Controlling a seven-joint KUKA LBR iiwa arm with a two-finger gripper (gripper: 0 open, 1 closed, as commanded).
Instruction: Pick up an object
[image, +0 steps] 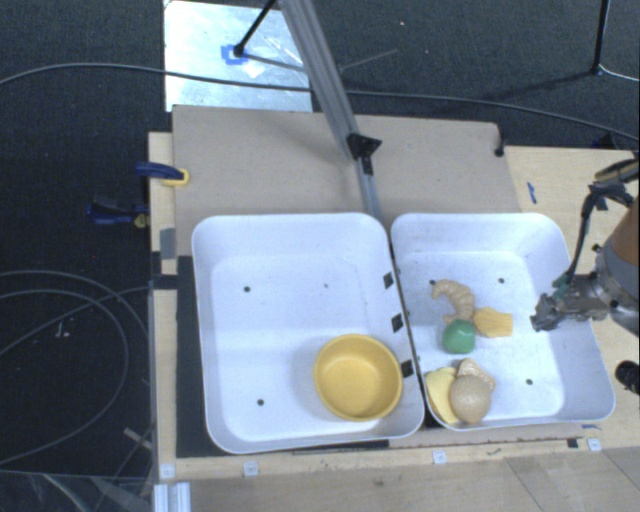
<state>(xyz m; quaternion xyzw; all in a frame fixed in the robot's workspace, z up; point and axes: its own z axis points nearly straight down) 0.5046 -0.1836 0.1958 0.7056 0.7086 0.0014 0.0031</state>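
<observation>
The right bin (500, 235) holds a small cluster of objects. A tan curved piece (455, 295) lies next to a yellow wedge (493, 322) and a green ball (459, 336). Nearer the front edge sit a beige round lump (469, 396) and a yellow piece (440, 388). A yellow bowl (357, 376) stands upright in the left bin (270, 260), at its front right. My gripper (548, 312) hangs over the right bin's right side, right of the yellow wedge and apart from it. Nothing shows between its tips.
A grey pole (335, 95) slants from the top of the view down to the seam between the bins. A blue and yellow clamp (160, 175) grips the bench's left edge. Black cables lie on the dark floor at left.
</observation>
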